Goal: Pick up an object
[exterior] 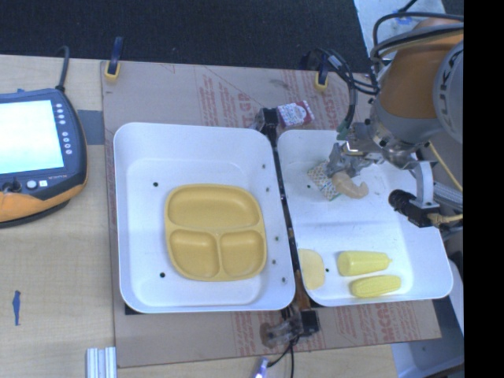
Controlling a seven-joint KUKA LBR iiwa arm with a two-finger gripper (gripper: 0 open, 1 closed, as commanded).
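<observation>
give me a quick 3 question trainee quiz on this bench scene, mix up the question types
1. True or false: the yellow divided tray lies in the left bin.
2. Multiple choice: how many compartments does the tray have? A) two B) three C) four
3. Fill in: the two corn cobs lie near the ____ edge of the right bin as the camera sees it.

Key
1. True.
2. B: one long compartment above two smaller ones.
3. Bottom. The gripper is at the upper part of that bin, by a tan curved piece, apart from the cobs.
</observation>
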